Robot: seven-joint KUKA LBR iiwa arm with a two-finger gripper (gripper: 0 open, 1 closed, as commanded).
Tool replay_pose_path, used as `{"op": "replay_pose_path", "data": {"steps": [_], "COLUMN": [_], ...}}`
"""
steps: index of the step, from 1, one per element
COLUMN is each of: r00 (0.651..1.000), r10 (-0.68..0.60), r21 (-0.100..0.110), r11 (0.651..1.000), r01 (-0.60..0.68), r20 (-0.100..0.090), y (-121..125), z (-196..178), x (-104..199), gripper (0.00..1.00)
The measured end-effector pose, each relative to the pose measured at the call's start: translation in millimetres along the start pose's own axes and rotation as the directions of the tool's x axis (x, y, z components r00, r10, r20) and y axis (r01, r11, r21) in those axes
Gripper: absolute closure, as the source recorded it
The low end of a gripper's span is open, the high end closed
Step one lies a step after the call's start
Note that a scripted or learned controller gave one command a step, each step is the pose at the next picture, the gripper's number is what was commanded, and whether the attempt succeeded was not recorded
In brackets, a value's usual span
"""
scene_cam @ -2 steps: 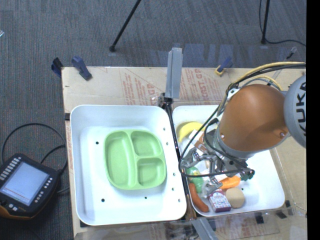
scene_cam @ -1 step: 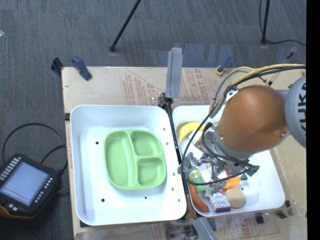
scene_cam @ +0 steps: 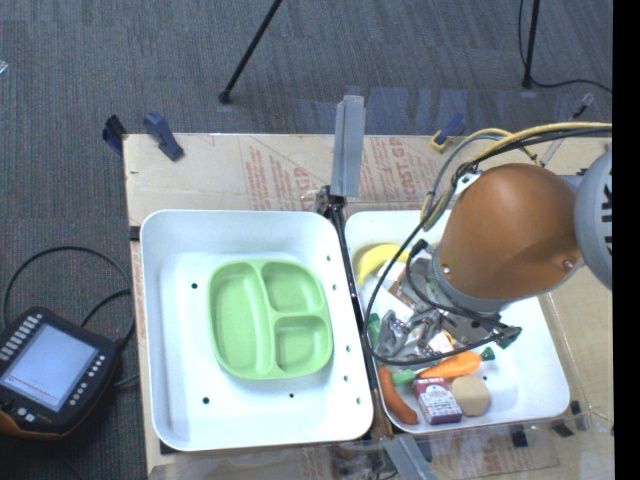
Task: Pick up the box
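Observation:
The box point(scene_cam: 437, 404) is small and pink-red with a white label, and it lies near the front edge of the right bin point(scene_cam: 545, 383). My gripper point(scene_cam: 408, 334) hangs low in that bin under the arm's orange wrist band point(scene_cam: 510, 233). It is behind and a little left of the box, apart from it. An orange carrot point(scene_cam: 451, 366) lies between the gripper and the box. The arm hides much of the bin's middle.
A beige round item point(scene_cam: 472, 396) touches the box's right side, and a red sausage-like piece point(scene_cam: 395, 396) lies to its left. A yellow banana point(scene_cam: 375, 260) sits at the bin's back left. The left bin point(scene_cam: 170, 268) holds a green divided plate point(scene_cam: 270, 318). A pendant point(scene_cam: 45, 368) lies on the floor.

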State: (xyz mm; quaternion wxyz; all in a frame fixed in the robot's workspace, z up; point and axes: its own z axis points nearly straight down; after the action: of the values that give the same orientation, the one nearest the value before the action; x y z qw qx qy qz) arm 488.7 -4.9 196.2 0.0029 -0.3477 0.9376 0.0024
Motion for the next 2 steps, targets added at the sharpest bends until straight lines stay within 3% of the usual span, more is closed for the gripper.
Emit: {"op": "replay_pose_path", "data": {"steps": [1, 2], "r00": [0.991, 0.99], "r10": [0.137, 0.144], "r21": [0.004, 0.003], "r11": [0.991, 0.99], "r01": [-0.137, -0.144], "r20": [-0.001, 0.004], "y": [-6.1, -7.2], "z": [-241.8, -251.0], "x": [-2.8, -4.5], "gripper": [1.0, 1.0]}}
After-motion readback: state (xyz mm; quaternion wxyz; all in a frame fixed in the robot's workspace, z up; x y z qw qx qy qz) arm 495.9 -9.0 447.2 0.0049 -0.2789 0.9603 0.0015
